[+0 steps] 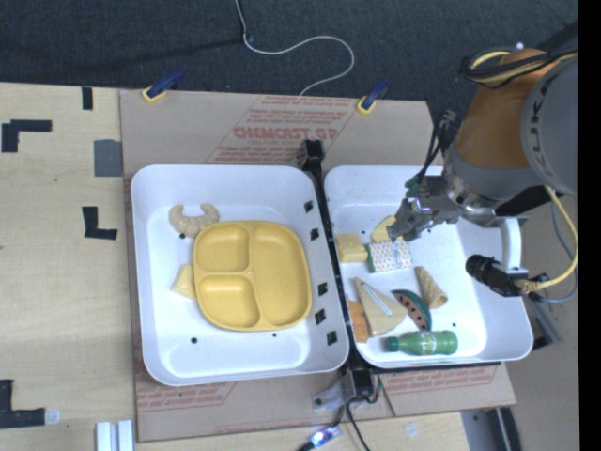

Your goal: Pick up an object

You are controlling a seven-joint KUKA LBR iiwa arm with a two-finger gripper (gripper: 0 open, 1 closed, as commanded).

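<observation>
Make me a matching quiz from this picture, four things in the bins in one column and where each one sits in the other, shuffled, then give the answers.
Things:
1. yellow divided plate
2. green bottle
3. croissant
4. claw

Places:
A. lying along the near edge of the right bin
B. far left part of the left bin, touching the plate's rim
C. over the upper middle of the right bin
D. middle of the left bin

Pairs: 1-D, 2-A, 3-B, 4-C

dark carpet behind wooden bench
</observation>
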